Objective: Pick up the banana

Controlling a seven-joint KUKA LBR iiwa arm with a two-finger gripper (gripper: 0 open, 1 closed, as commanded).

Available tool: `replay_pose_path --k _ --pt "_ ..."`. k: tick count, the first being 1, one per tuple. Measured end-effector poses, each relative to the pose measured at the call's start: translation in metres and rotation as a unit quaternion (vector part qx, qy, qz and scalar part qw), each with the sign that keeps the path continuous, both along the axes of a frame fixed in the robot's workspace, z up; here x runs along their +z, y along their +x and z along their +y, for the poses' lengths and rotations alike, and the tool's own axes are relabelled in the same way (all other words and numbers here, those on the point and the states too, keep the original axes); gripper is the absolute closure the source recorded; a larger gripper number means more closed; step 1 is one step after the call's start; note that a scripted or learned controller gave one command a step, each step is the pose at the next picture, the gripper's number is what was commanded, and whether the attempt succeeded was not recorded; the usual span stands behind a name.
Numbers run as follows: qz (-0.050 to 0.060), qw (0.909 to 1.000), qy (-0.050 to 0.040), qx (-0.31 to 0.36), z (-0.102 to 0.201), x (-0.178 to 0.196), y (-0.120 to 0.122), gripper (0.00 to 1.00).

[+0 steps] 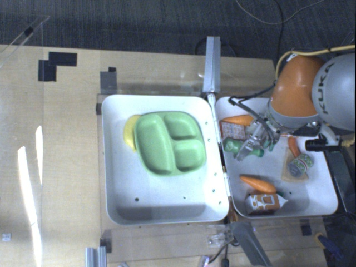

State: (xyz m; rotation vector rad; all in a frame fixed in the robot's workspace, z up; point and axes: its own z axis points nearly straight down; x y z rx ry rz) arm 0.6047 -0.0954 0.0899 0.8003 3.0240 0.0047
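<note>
Banana is half hidden under the green tray. Right of that tray, the jaws' spread cannot be told; "KUKA" is read on the arm.

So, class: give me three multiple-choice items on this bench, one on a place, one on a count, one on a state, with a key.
1. Where is the banana?
A. right bin
B. left bin, under the green tray's edge
C. on the bench

2. How many carrots lie in the right bin?
A. one
B. five
C. three

3. How does the green tray lie?
A. upside down
B. compartments up
C. on its edge

Key: B, yellow peeks from the tray's left edge; C, one at the top, one by the arm, one lower down; B, its compartments face up.
</note>
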Motion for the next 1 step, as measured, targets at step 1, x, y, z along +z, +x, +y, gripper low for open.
replay_pose_path --k 1 --pt "0.0 0.9944 -0.0021 0.106 -0.0421 0.1752 0.0422 0.0"
